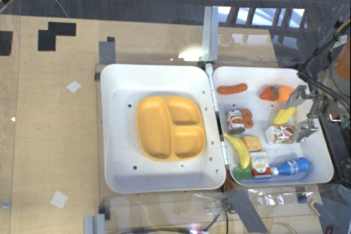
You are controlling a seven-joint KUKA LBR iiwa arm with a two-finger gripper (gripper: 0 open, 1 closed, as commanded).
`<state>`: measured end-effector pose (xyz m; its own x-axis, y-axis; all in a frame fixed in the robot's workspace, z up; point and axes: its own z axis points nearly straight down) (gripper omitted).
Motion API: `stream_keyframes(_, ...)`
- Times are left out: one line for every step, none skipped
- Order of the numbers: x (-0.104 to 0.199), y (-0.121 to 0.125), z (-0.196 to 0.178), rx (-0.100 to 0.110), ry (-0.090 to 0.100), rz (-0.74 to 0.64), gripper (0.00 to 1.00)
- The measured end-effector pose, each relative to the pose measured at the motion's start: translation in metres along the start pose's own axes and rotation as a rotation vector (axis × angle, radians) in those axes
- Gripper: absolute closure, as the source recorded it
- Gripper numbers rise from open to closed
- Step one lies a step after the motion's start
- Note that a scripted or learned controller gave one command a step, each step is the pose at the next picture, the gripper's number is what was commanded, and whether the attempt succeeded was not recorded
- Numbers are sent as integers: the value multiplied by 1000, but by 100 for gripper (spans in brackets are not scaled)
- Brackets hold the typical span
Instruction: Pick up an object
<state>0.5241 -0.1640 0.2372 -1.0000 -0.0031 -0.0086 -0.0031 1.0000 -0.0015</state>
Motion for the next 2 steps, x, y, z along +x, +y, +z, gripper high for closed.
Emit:
stream_keyframes(-56, 10, 78, -1, 4, 262, 0)
stream_keyframes(-122, -35, 119, 0, 3, 344, 0)
